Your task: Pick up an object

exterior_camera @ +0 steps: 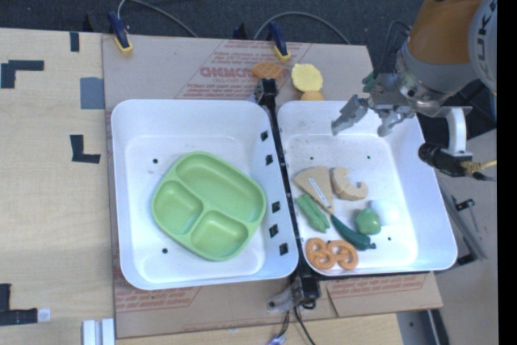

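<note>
My gripper (370, 119) hangs over the far part of the right bin (420, 198), its two grey fingers spread open with nothing between them. Nearer the front of that bin lie several toy foods: a tan wedge (313, 182), a tan bitten cookie shape (349, 187), a green pod (312, 212), a dark green pepper (349, 233), a round green fruit (367, 220) and an orange pretzel (331, 254). All of them sit well below the gripper in the view, apart from it.
The left bin (129, 125) holds a light green divided plate (208, 206). A yellow round toy (307, 78) and an orange piece (268, 70) lie on the cardboard behind the bins. Blue clamps (121, 35) grip the cardboard's far edge.
</note>
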`<state>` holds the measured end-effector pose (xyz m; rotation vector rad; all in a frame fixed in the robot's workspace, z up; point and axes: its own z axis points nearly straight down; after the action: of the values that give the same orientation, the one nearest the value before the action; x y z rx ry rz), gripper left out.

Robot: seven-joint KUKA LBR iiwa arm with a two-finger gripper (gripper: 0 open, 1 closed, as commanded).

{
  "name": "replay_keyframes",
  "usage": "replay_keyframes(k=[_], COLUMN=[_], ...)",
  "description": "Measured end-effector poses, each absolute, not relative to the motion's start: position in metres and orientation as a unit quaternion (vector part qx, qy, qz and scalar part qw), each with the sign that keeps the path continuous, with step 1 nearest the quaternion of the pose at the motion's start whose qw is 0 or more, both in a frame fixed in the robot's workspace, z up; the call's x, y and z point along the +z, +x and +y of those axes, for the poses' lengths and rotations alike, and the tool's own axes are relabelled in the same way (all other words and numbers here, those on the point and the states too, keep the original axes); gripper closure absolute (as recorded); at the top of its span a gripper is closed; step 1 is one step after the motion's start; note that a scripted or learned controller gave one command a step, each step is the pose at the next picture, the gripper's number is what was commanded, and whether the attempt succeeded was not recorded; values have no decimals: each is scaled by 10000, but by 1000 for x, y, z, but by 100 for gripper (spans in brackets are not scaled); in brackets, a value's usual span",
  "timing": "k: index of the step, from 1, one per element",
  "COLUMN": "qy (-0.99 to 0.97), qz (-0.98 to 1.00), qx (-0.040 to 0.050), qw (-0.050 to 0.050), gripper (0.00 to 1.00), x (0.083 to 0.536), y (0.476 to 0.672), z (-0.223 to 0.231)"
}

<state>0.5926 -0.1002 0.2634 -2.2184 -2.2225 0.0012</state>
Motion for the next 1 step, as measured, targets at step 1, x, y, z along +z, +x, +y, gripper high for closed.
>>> replay_keyframes(k=[1], qy=[-7070], qz=[-7072], qx=[12], qw=[13], gripper=[0], x=[176], y=[569], z=[-129])
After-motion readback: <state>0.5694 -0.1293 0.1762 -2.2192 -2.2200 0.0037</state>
